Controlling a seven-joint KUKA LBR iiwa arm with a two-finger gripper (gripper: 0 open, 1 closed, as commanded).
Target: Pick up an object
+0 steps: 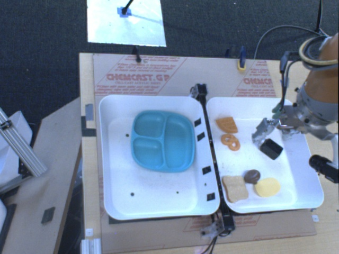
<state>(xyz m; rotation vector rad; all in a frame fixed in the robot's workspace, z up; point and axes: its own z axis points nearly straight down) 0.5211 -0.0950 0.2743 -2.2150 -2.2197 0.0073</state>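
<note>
Overhead slanted view of the bench (159, 67), which carried two shallow white bins side by side on a sheet of printed protective board. The left white bin (114, 142) held a light-blue plastic plate (161, 141) with three compartments, lying flat near the bin's middle.

The right white bin (302, 187) held the loose objects. An orange waffle-textured toy cracker (226, 124) lay near its upper left corner, with an orange pretzel-shaped toy piece (230, 142) just below it. Toward the near edge lay a tan toy slice of bread (234, 189), a small dark brown round piece (252, 176) just beside the bread's upper right corner, and a pale yellow round disc (267, 187) close to the right of the brown piece. A small black block (271, 148) sat tilted in the middle of this bin, well apart from the food pieces.

The grey arm (318, 102) with its orange band entered from the right and hung over the right bin. The gripper (263, 132) was low above the bin floor, its metallic fingers (260, 130) pointing down and leftward, just above and beside the black block. Whether the fingers were spread or closed could not be told; no object was seen between them.
</note>
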